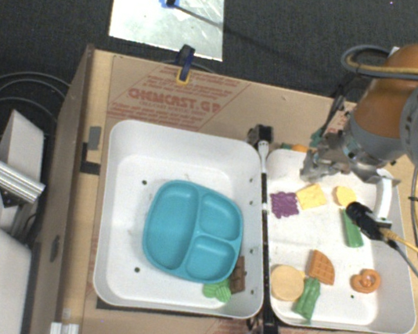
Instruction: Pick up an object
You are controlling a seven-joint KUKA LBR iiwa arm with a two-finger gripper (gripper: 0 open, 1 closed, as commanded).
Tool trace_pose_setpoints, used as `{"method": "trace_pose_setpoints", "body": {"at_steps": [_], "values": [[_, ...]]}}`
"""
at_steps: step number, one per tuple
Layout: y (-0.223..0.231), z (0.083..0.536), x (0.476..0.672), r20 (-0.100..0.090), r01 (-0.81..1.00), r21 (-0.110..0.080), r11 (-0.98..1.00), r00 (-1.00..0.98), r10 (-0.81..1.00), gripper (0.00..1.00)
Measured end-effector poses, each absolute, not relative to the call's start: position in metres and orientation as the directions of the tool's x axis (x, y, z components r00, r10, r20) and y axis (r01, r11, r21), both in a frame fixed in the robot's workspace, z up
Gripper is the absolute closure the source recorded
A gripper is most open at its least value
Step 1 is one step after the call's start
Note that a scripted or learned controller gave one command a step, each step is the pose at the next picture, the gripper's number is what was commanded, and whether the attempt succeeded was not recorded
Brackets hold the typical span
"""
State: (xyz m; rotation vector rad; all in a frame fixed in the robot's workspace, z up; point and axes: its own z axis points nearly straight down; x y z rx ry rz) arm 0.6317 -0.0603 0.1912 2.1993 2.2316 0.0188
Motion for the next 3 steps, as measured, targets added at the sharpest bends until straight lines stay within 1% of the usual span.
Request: {"method": "trace_pose_setpoints", "body": {"at_steps": [1, 2, 3], "values": [[-0.068, 0.185, 0.628, 0.000, 1.000, 0.002, 0.004, -0.004, 1.000, 0.00], [-0.088, 0.124, 0.623, -0.001, 1.000, -0.003, 0.000, 0.000, 1.000, 0.00], [-0.121, 0.083, 0.670, -0.002, 1.000, 0.005, 0.003, -0.003, 1.000, 0.00]]}}
